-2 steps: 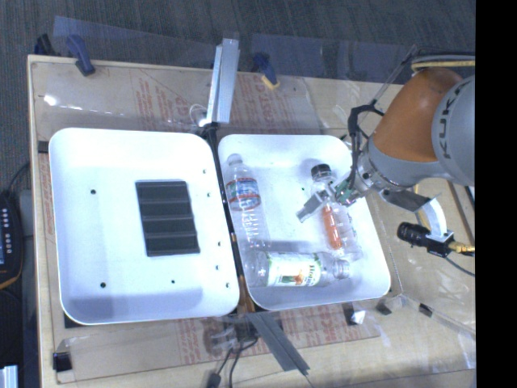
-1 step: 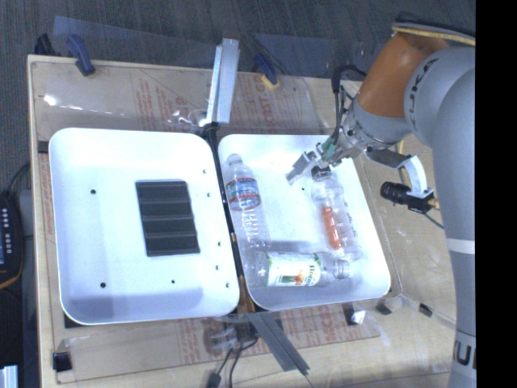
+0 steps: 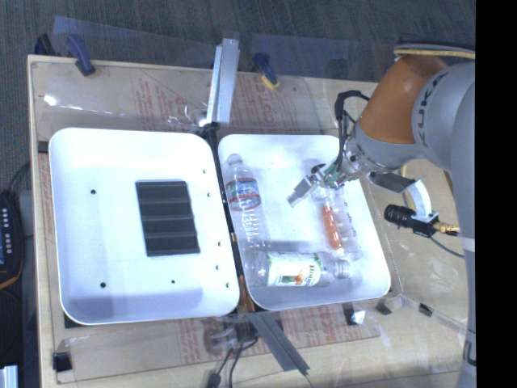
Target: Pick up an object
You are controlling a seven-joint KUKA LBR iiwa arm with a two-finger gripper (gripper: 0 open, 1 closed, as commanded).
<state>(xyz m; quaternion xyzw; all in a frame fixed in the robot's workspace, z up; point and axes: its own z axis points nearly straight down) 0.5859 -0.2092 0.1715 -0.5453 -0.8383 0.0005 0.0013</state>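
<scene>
My gripper (image 3: 315, 187) is low in the right bin (image 3: 279, 148), at the upper end of a clear packet with an orange item inside (image 3: 333, 225). Its fingers stand spread, one grey finger (image 3: 300, 192) pointing out to the left, and nothing is seen held between them. A clear water bottle (image 3: 245, 200) lies along the bin's left side. Another clear bottle with a green and white label (image 3: 295, 270) lies across the front. A black ridged rectangular block (image 3: 166, 217) lies flat in the middle of the left bin (image 3: 89, 160).
The divider between the two bins (image 3: 224, 208) runs close beside the water bottle. The arm's orange band and grey wrist (image 3: 404, 111) hang over the right bin's far right corner. Blue clamps (image 3: 81, 55) sit at the bench's back edge.
</scene>
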